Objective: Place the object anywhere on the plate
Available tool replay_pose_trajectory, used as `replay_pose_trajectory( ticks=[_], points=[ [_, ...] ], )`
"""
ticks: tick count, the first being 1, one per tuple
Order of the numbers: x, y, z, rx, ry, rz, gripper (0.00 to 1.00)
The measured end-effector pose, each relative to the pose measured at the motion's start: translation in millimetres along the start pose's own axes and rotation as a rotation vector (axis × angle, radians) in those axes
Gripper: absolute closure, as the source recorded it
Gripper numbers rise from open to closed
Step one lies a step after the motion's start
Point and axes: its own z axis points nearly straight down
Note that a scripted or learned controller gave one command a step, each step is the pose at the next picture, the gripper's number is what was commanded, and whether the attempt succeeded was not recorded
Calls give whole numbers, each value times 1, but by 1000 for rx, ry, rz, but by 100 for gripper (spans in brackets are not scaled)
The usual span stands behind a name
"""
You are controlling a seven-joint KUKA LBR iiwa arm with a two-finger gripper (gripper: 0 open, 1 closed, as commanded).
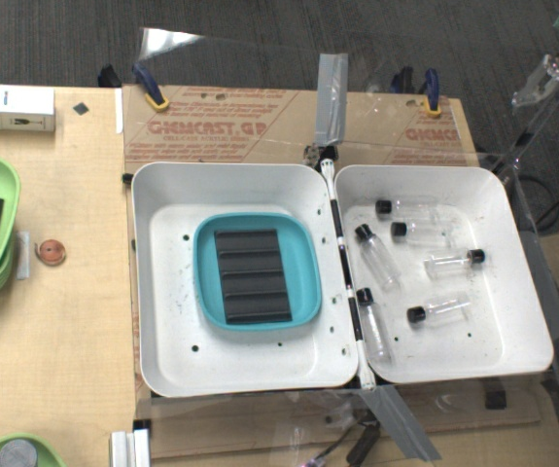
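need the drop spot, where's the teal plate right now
The teal plate sits in the middle of the left bin in the camera view, with a black ridged block on it; the vials are in the right bin.

Black ridged insert covers the teal plate; vials lie scattered apart.

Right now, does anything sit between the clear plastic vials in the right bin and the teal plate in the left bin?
Only the two bins' adjoining rims separate the clear black-capped vials from the teal square plate. A black ribbed block covers the plate's centre, leaving bare its raised border.
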Motion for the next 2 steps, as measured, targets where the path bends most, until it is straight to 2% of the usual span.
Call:
replay_pose_trajectory(
  ticks=[1,2],
  points=[
    [-1,0,-76,0,0,56,0],
    [0,0,-76,1,0,56,0]
  ],
)
